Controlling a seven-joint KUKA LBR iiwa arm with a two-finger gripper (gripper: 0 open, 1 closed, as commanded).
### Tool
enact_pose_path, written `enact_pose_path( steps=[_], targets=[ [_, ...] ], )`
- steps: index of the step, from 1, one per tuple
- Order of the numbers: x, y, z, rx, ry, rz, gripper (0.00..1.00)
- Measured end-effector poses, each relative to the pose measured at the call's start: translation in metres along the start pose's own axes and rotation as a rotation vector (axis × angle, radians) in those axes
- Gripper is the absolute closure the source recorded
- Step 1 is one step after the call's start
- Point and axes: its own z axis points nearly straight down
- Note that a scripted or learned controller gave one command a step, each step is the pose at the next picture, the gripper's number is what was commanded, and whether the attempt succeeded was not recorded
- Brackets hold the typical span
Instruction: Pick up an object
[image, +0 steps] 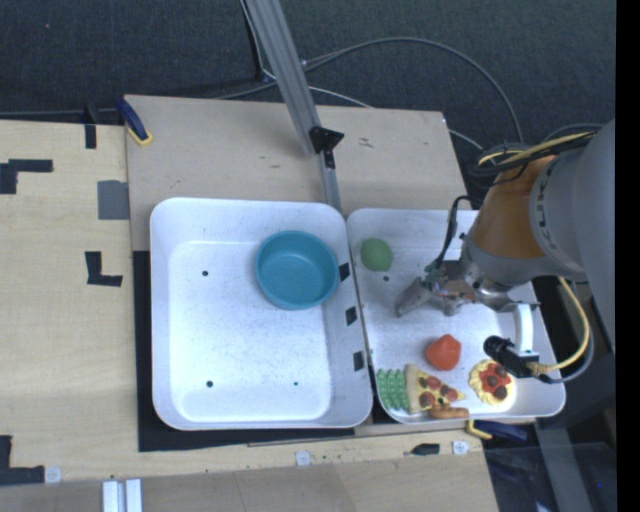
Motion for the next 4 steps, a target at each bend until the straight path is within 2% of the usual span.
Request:
enact_pose_path(
  steps=[1,2,3,4],
  targets=[
    [-0.001,0.001,-0.011,-0.002,-0.001,0.0,1.0],
    [0.001,-0.008,-0.06,-0.003,0.0,0.0,1.0],
    [-0.004,-0.001,-0.119,-0.004,0.0,0.0,1.0],
    [-0.004,-0.001,-0.12,0.001,0.001,0.0,1.0]
  ],
)
